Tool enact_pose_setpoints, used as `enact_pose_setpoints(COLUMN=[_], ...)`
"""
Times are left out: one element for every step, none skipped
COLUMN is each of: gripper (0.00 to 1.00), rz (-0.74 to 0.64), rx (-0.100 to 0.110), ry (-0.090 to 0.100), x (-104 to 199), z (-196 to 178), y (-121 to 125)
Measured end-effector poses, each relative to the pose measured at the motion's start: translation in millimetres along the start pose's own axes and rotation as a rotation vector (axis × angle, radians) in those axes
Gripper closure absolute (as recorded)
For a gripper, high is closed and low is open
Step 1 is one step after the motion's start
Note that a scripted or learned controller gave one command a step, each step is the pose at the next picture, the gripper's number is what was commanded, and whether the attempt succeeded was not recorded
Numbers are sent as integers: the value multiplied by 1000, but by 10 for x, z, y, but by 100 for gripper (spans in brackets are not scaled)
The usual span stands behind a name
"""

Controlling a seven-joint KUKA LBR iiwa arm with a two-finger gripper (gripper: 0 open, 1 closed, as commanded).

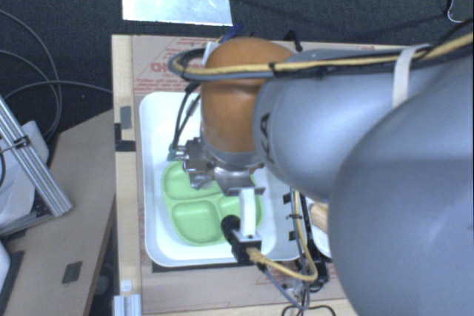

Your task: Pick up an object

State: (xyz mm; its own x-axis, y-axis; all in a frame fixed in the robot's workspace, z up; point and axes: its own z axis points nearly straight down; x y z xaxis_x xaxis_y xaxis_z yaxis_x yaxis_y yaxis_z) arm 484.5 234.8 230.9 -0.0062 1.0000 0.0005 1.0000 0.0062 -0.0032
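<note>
arm [311, 159] low over left bin [152, 159] | green tray [194, 222] lay in bin, just under/beside wrist, long axis ran near-far | jaws [222, 192] hidden, I couldn't tell open/closed

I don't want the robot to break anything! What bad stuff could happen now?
The arm hangs low over the white bin, right above the green divided tray. If it pushes down further, it might press on the tray or tip it. Loose cables dangle beside the bin's near edge and could snag. The arm also hides most of the bin from the camera, so a miss may be hard to notice.
</note>
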Motion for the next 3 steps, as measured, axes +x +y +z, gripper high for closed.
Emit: enact_pose_setpoints(gripper=[100,100,100], rz=[6,7,2], rx=[-7,-36,-25], ry=[0,6,6], x=[-13,3,-8], z=[1194,1408,-348], y=[729,89,806])
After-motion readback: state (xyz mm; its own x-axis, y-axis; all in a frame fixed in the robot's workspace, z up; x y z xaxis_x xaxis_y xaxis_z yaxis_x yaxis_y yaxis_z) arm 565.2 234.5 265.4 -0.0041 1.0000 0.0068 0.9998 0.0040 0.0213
